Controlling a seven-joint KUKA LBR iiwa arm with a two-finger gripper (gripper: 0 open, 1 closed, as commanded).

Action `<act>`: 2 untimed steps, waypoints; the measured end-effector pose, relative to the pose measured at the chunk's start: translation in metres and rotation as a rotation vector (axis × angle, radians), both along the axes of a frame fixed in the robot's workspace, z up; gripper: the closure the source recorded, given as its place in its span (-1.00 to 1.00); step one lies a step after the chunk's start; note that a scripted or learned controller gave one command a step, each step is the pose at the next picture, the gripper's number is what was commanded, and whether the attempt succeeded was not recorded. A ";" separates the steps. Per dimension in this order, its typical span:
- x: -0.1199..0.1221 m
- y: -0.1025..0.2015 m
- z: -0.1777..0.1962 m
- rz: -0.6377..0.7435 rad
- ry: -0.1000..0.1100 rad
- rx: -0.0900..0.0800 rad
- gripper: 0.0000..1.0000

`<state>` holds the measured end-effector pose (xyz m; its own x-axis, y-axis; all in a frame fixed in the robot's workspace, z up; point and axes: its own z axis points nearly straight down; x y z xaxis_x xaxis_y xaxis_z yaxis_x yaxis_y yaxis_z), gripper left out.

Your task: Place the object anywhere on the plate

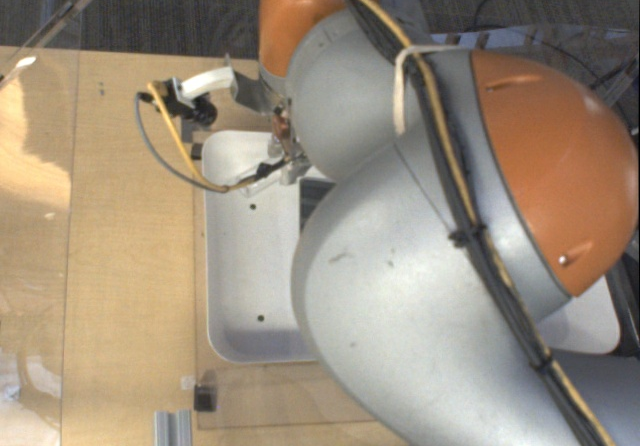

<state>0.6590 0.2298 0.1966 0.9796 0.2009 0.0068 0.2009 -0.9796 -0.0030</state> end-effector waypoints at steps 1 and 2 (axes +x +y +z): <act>0.000 0.006 -0.023 0.560 0.004 -0.005 1.00; -0.076 0.005 -0.064 0.863 0.005 -0.006 1.00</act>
